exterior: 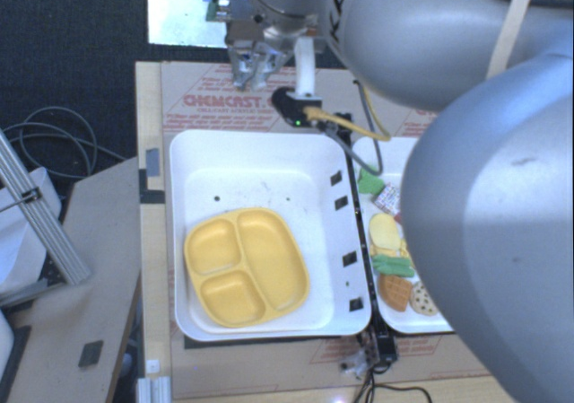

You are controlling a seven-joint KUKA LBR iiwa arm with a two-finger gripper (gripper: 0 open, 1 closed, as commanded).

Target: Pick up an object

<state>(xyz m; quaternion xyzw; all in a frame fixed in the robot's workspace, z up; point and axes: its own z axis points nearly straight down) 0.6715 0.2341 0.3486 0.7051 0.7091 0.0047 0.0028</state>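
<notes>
My gripper [252, 72] hangs above the cardboard behind the left bin's far edge, high over the bench. Its metal fingers point down with nothing seen between them. A yellow three-compartment plate [245, 264] lies in the front part of the left bin [260, 159]. In the right bin [408, 320] lie small food toys: a green piece [371, 183], a yellow piece [386, 232], a green strip [393, 265], a waffle-like orange piece [394, 292] and a cookie [421, 299]. The arm hides most of the right bin.
The bins rest on a cardboard sheet [211, 105] on the bench. Black clips [341, 204] line the wall between the bins. A metal frame [40, 222] and cables stand at the left, off the bench.
</notes>
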